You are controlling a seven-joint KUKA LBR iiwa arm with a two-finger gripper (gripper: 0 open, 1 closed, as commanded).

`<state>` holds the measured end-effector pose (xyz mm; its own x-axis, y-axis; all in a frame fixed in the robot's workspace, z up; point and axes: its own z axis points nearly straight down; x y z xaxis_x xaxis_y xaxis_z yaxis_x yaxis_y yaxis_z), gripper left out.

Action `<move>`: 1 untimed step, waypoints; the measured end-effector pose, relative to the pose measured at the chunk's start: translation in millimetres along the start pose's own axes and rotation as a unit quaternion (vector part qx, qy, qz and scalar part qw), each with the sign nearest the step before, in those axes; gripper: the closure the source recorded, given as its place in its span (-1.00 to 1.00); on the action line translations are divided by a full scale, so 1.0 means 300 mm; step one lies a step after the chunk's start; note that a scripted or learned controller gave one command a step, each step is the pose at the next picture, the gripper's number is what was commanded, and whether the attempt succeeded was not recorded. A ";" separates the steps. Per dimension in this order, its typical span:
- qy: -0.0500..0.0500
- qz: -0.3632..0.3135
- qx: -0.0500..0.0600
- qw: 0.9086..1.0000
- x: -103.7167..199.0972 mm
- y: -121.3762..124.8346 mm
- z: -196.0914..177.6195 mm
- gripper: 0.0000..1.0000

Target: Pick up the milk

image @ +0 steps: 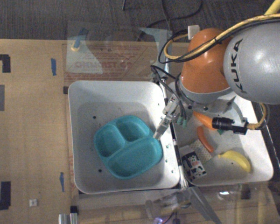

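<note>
- One counter [28, 139] bears two white bins: left bin [84, 97], right bin [263, 164].
- One grey and orange arm [224, 69] reaches over the divide between the bins.
- One teal three-compartment plate [127, 146] lies in the left bin.
- One banana [235, 160] lies in the right bin.
- One orange carrot-like piece [204, 139], partly hidden.
- One milk carton [193, 164], probably, in the right bin's near-left corner, lying flat, its long axis running roughly near-to-far.
- One end effector [164, 122]; its slim fingers sit close together over the plate's rim, gripping nothing.

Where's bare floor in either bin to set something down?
Left bin: bare floor along the far wall and the left side, around the teal divided plate. Right bin: crowded, with the milk carton, banana and an orange item under the arm.
</note>
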<state>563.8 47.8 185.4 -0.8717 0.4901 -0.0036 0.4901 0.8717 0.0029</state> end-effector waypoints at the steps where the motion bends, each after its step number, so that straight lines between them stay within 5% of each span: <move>1: -0.002 -0.107 -0.001 0.994 -0.143 0.217 -0.002 -1.00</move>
<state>633.0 83.4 186.4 -0.9560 0.2932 -0.0078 0.2931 0.9561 0.0037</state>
